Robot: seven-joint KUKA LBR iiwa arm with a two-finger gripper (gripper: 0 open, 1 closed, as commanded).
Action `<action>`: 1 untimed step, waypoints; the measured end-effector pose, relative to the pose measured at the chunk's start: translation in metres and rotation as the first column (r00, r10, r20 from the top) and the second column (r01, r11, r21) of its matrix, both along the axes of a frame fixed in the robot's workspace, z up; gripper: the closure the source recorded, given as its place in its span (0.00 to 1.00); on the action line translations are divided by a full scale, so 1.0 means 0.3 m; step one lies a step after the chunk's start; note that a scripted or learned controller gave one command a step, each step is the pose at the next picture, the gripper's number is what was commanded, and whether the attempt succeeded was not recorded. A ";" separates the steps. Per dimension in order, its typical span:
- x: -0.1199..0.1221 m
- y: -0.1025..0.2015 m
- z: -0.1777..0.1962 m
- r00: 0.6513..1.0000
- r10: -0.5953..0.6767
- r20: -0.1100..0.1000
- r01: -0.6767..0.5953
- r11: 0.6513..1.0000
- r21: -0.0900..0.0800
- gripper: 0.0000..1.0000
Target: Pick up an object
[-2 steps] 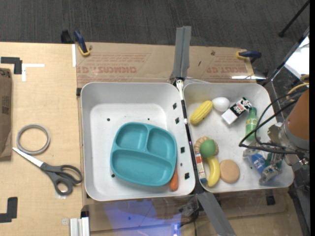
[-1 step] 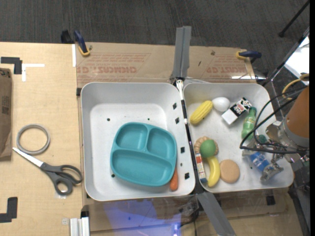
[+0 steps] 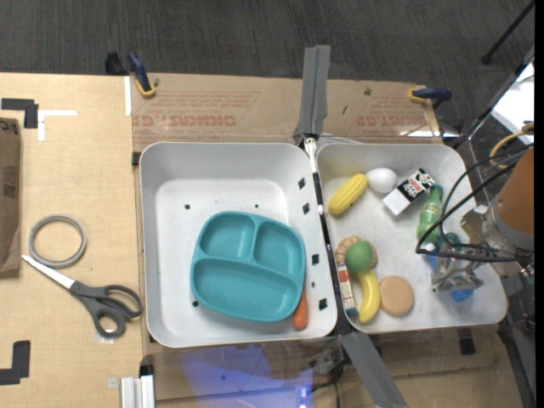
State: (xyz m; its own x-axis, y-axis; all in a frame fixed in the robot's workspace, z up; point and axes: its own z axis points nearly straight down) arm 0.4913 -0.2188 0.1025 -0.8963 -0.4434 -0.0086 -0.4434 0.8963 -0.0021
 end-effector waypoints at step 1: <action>0.000 0.000 0.000 1.000 0.000 0.000 0.000 1.000 0.000 0.00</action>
